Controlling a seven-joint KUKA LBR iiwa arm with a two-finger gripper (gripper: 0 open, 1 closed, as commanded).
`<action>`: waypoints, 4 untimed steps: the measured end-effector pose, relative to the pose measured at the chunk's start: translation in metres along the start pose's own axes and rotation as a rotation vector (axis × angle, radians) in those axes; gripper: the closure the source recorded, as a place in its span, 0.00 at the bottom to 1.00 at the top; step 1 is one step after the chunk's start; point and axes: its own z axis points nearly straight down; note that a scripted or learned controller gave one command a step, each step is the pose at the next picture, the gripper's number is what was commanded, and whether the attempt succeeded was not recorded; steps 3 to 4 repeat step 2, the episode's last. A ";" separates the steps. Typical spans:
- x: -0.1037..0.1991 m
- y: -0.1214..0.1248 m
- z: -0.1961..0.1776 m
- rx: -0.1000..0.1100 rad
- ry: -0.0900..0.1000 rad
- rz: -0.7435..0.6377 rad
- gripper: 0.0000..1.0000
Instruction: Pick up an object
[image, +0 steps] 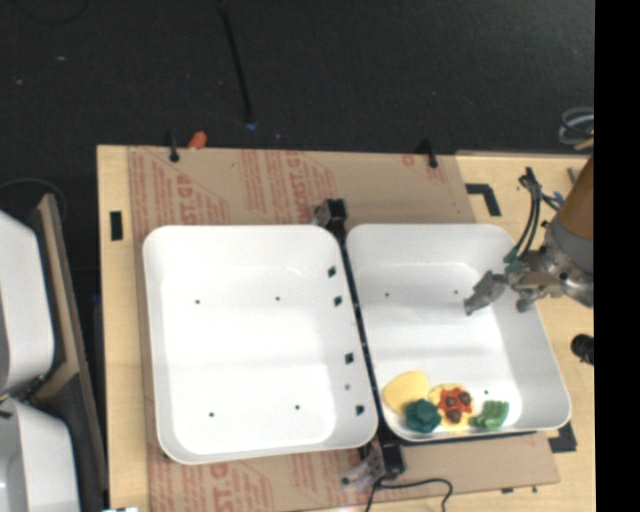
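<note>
Several small toys lie huddled in the near corner of the right bin (440, 260): a yellow rounded piece (404, 387), a dark teal lump (422, 417), a red and orange piece (457, 400) and a small green piece (491, 413). My gripper (501, 300) hangs over the right bin's far right part, well behind the toys. Its fingers are spread open with nothing between them. One grey finger (483, 294) points down-left toward the bin floor.
The left bin (250, 340) lies beside the right one, with a dark divider with clips (345, 320) between them. Both sit on a cardboard sheet (250, 185). Cables (530, 215) hang near the wrist at the right.
</note>
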 end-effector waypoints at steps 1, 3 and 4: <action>0.028 0.003 -0.024 -0.002 0.000 -0.002 0.00; 0.053 -0.016 -0.067 -0.004 0.000 -0.002 0.00; 0.053 -0.016 -0.067 -0.004 0.000 -0.002 0.00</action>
